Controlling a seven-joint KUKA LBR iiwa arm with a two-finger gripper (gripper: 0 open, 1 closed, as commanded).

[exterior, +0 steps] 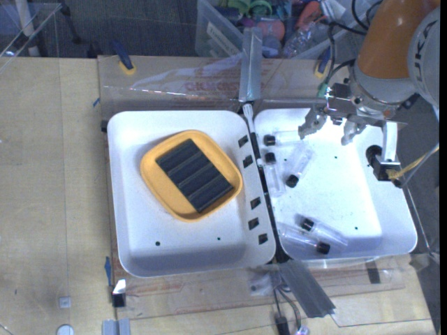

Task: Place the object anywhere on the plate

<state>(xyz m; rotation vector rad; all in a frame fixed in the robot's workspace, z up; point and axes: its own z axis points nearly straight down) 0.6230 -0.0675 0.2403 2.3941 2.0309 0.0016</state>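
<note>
Clamps and a grey bracket [307, 293] sit at the near edge of the wooden bench [49, 187], just below the seam where the two white bins meet. In the right bin [363, 215], nearest the camera, two clear plastic tubes with black caps [312, 233] lie close together near the front rim, both roughly on their sides. Further back, another clear tube [295, 167] lies tilted toward the divider, its black cap at the lower end, and a small dark-capped piece [268, 139] rests near the bin's back left corner (too small to make out in detail).

The left bin [133, 243] holds the yellow plate [190, 174], which sits a little left of the divider with its corners turned at a slant to the bin walls. A dark ribbed rectangular insert [194, 175] covers the plate's middle. A row of small black clips [251, 187] runs along the divider between the bins.

Above the back part of the right bin hangs the gripper [332, 128], its two fingers spread apart and pointing down with nothing between them; it is well apart from the plate and above the tubes rather than touching any. The orange band of the arm [394, 37] rises behind it at the upper right. Beyond the bins, a clear container of coloured odds and ends [269, 9] stands at the far edge.
</note>
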